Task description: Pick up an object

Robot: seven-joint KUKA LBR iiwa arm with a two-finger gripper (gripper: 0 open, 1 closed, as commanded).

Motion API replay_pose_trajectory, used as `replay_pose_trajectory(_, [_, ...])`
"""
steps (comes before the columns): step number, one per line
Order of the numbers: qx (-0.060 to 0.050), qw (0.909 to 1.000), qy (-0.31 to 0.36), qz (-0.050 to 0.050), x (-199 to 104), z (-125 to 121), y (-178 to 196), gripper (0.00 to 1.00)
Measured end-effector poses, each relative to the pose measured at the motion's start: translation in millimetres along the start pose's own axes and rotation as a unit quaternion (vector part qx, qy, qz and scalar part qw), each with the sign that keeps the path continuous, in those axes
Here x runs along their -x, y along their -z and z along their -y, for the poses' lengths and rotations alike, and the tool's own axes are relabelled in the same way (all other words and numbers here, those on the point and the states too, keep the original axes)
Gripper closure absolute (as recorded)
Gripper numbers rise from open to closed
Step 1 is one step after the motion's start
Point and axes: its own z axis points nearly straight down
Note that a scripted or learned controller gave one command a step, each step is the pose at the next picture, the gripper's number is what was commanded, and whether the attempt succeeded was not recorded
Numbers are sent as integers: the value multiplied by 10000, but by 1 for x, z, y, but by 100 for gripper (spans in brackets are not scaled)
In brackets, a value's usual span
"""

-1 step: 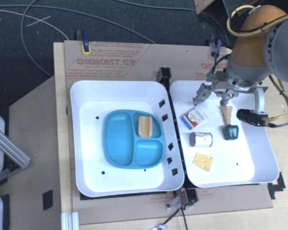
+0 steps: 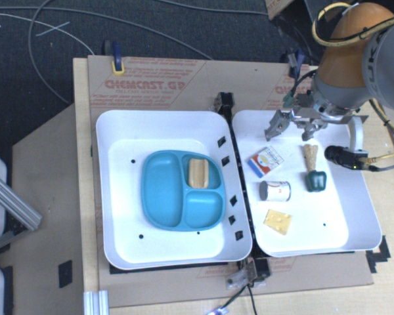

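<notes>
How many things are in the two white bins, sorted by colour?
Blue or teal: 2, the divided plate and the small teal piece
Tan or yellow: 3, the bread-like block on the plate, the cone, the cheese-like wedge
White with print: 2, the small packet, the little can
Total: 7

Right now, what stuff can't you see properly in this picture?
- Small packet in the right bin: print too small to read.
- Arm: cut off by the camera view's top and right edges.
- Tan block on the blue tray: too blurry to identify.
</notes>
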Motion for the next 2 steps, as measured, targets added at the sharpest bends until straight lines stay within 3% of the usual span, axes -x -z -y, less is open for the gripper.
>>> replay_pose_trajectory(1, [-34,10000,-3,-6,1,3,-63,0])
replay_pose_trajectory(2, [27,10000,-3,-16,0,0,-97,0])
